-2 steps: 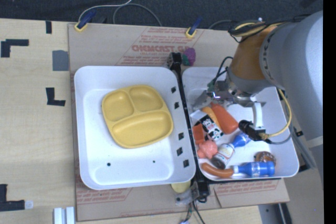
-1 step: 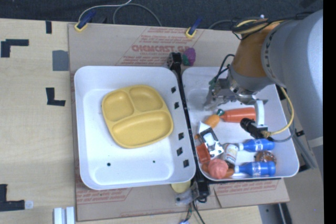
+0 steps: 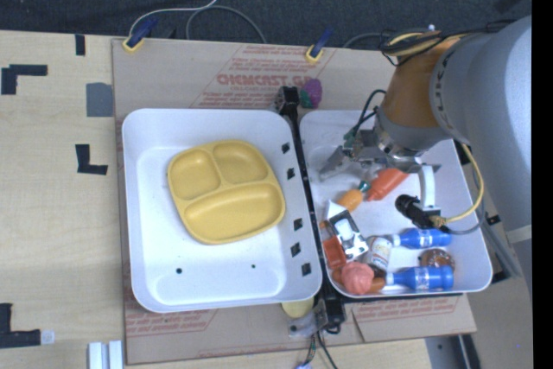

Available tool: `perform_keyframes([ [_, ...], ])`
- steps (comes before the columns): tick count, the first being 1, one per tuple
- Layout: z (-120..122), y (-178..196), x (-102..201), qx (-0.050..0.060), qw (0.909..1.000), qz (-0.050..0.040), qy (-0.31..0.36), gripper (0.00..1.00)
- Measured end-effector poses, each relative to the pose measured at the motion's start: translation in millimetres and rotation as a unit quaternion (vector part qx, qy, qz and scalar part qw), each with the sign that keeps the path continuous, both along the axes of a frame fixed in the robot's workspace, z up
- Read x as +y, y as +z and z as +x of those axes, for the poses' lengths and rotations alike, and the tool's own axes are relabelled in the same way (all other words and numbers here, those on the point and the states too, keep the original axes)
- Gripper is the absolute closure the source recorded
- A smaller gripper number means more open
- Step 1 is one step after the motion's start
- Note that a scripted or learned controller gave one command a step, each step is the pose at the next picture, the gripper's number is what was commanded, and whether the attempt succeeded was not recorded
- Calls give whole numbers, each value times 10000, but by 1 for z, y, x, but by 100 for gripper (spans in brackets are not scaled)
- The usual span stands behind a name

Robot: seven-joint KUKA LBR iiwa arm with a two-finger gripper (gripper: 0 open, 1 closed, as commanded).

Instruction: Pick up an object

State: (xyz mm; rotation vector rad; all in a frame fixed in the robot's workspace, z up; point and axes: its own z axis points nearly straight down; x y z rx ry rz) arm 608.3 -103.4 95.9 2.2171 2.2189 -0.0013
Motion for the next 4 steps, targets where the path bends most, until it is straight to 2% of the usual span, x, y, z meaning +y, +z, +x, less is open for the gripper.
perform_keyframes([
  [1,-42,-9,-18,-19,10000,12,-5,0],
  [2,-41,1,-19,-16,10000,3,0,100],
  [3,-41,1,-19,-12,10000,4,-2,0],
  [4,-41,10,-18,-9,10000,5,2,100],
])
